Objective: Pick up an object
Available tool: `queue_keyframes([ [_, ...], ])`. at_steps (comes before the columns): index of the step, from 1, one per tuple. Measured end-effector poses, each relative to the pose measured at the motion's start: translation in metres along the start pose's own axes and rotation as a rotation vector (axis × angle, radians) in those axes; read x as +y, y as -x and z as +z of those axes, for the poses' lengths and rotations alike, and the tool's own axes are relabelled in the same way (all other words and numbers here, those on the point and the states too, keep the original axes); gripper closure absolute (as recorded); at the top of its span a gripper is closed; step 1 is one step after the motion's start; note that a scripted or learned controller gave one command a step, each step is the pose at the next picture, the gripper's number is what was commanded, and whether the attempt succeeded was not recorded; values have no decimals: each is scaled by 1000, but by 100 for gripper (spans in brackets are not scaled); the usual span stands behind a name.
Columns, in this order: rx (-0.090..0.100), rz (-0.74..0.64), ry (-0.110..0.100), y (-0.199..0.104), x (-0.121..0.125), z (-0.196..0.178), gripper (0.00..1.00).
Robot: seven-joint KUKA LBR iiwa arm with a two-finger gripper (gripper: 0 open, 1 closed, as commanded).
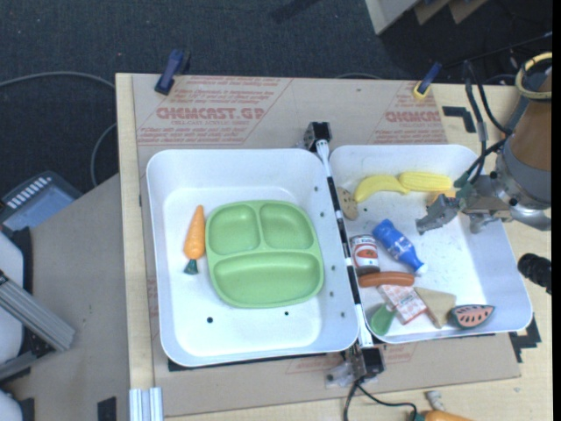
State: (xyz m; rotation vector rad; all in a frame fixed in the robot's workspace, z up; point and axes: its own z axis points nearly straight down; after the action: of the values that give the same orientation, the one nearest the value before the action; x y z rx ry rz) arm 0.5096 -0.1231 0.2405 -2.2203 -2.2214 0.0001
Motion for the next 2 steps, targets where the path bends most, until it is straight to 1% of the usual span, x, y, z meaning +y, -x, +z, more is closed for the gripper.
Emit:
queue_keyframes([
  [1,0,0,-2,-22,60,123,0],
  [2,0,1,-1,-21,44,156,0],
])
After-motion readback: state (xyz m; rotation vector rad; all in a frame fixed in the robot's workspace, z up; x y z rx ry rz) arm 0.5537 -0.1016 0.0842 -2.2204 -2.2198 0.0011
